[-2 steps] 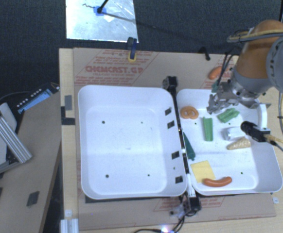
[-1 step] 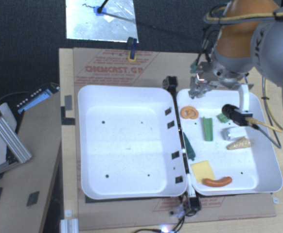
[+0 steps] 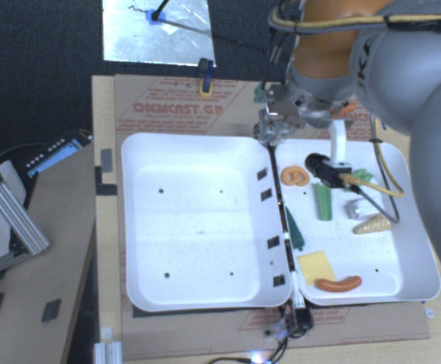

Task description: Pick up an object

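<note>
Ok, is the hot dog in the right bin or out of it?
In. The hot dog lies flat on the right bin's floor near its front edge, beside the yellow block.

Dark carpeted floor point(image 3: 39, 51), shiny metal sheet point(image 3: 158, 23) lying on it, tan cardboard-covered bench point(image 3: 175, 101), aluminium rails point(image 3: 8, 211) at left

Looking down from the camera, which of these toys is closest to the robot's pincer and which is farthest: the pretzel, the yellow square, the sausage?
Measured from the pincer, at the right bin's far-left corner:
1. Pretzel, just below it, near the divider.
2. Yellow square, well down the bin toward the front.
3. Sausage, at the front edge, just past the square.
</note>
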`<action>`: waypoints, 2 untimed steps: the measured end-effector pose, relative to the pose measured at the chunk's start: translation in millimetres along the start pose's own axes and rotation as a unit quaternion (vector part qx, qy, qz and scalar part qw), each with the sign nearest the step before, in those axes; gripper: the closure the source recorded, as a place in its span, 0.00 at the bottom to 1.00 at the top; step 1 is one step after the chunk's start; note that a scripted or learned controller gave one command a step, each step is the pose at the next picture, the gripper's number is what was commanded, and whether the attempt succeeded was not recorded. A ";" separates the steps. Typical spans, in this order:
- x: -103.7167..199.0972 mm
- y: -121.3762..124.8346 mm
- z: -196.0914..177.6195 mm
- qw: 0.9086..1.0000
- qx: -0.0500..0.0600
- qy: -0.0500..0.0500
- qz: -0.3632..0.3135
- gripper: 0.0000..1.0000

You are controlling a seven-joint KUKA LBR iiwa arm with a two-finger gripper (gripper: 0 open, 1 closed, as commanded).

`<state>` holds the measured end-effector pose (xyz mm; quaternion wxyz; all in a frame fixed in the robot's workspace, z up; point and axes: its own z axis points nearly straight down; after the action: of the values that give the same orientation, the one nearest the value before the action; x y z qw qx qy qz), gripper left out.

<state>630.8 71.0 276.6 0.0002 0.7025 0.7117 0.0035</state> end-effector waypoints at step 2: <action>126.7 35.5 -103.2 1.000 -0.004 0.001 0.000 1.00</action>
<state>664.1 197.7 380.6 0.0021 0.7026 0.7115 0.0070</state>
